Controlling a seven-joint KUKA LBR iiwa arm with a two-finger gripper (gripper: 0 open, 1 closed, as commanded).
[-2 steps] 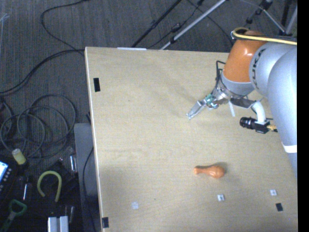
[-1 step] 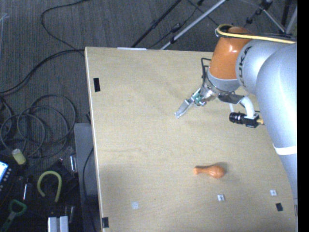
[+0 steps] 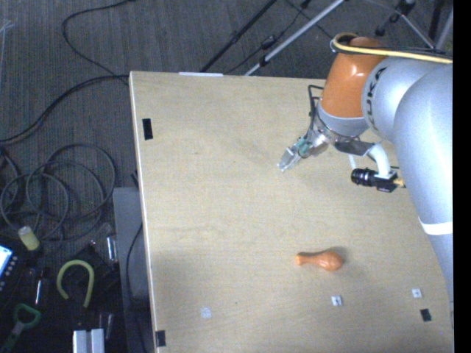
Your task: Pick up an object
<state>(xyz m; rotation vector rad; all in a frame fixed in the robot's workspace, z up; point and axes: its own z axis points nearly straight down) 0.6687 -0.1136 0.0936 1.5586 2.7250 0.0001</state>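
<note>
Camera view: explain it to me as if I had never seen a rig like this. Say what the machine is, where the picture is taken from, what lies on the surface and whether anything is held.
The picture comes from one fixed camera above the bench, looking down at a slant. The big grey shape with the orange band on the right is a robot arm reaching in from that side. At its tip is the end effector, the two-fingered part that grasps things. It is above the light wooden surface, and nothing shows between its fingers; the picture is too small to tell whether they are open or shut. Its job is to pick something up. The one object on the surface is a small orange object, lying nearer the camera, apart from the end effector. Cables and tools lie on the floor to the left.
</note>
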